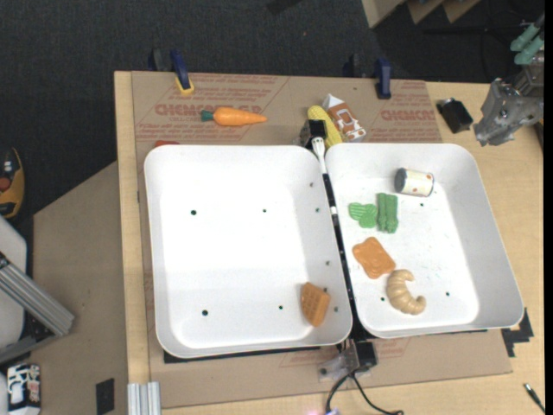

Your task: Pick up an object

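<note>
tan curled croissant (405, 291) in right bin (484, 232); end effector (501, 119) grip state cannot be told

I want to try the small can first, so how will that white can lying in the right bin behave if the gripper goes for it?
The white can lies on its side in the right bin, so a nudge would probably roll it. Its round wall may slip between two fingers unless gripped squarely across. It looks like a small toy, so likely light and stiff.
</note>
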{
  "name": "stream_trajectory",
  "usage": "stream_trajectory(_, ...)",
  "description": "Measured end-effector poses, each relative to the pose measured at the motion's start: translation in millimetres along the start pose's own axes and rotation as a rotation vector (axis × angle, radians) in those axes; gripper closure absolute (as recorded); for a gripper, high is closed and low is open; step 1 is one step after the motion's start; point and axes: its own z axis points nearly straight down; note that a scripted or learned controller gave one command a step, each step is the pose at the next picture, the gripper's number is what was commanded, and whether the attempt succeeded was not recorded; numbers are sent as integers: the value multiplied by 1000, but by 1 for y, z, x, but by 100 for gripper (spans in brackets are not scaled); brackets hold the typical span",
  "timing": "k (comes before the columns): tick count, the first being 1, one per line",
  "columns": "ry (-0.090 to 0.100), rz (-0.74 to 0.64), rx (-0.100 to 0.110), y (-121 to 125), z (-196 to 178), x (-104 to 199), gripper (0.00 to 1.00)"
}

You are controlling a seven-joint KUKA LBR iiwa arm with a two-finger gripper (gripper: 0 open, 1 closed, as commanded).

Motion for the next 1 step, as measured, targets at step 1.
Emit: stream_trajectory(1, 0, 1, 0, 0, 0, 49, 100)
